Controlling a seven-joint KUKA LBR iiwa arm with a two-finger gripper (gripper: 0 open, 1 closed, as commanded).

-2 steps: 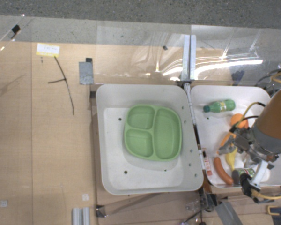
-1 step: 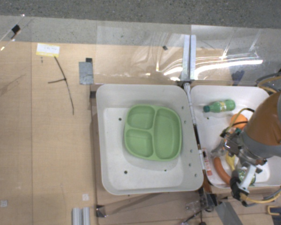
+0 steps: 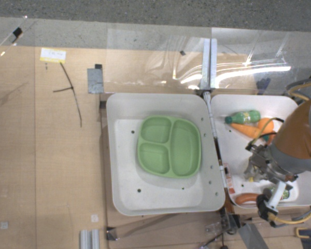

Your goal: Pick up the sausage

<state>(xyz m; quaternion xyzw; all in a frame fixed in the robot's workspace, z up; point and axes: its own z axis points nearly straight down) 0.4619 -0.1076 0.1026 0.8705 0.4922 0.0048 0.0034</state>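
Left bin (image 3: 119, 154): a green three-compartment plate (image 3: 170, 147) is seated near its centre, nothing seen in the compartments. Right bin (image 3: 225, 154): a green bottle (image 3: 243, 116) and an orange carrot (image 3: 251, 128) are lying at the far end, touching or just beside each other. The sausage (image 3: 244, 198) is found at the near edge of the right bin, lying flat, reddish. The gripper (image 3: 258, 171) is positioned above the bin just right of the sausage and farther in, not touching it; the arm (image 3: 300, 139) is entered from the right, orange band visible. Jaw opening cannot be told from this view.
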